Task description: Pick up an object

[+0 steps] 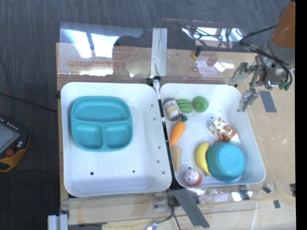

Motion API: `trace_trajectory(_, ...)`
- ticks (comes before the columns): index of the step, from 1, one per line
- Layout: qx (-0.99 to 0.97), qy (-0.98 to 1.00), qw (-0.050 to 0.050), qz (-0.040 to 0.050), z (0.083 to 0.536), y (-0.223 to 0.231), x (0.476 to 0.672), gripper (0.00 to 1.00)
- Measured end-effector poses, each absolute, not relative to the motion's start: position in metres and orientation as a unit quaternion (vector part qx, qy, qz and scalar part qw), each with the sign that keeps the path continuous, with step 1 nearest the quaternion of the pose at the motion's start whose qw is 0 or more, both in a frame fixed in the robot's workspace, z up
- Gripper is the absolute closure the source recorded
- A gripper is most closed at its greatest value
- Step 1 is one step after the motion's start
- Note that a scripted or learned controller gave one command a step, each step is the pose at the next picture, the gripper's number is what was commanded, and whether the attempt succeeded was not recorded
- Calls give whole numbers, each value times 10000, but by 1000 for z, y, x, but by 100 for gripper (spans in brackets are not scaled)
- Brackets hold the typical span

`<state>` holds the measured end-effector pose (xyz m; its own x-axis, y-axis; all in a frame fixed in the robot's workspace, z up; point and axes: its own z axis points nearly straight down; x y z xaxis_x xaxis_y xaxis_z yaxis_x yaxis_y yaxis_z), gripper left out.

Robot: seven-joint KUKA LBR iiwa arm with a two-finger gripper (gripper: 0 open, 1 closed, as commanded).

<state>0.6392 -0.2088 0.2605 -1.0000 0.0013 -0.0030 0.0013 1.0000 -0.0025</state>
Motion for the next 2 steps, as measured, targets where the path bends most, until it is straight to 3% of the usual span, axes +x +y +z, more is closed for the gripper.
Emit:
trace_trajectory(1, -562, 9984, 15, -15, 96, -200, 628, 0)
trace_trajectory(2, -586, 9982, 99, -34, 92, -214, 579, 0)
